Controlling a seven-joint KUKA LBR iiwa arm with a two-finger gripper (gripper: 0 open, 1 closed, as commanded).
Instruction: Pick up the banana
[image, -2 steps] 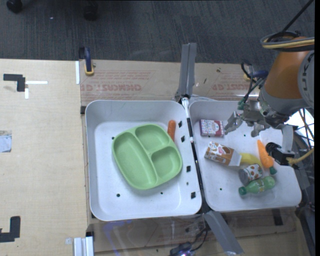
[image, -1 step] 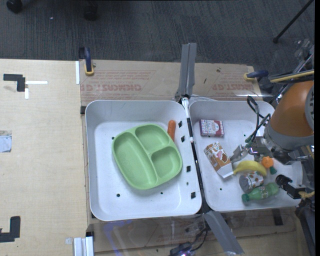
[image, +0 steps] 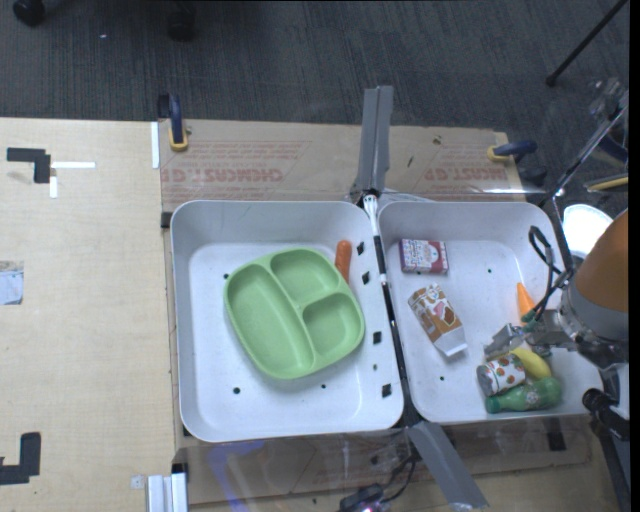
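Now you see the banana (image: 531, 363) low in the right bin (image: 470, 225), touching the can (image: 503, 375) and green bottle (image: 525, 397). Your gripper (image: 512, 338) sits over its upper end; whether it grips, I cannot tell.

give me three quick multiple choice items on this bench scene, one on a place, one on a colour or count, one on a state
1. Where does the yellow banana lie?
A. left white bin
B. right white bin
C. wooden bench

2. How many compartments has the green divided plastic plate?
A. two
B. three
C. five

3. How does the tall patterned carton rest?
A. lying flat
B. upright
C. leaning on the plate

Answers: 1 B, it sits in the right white bin near the gripper. 2 B, three hollows show. 3 A, its long face rests on the bin floor.
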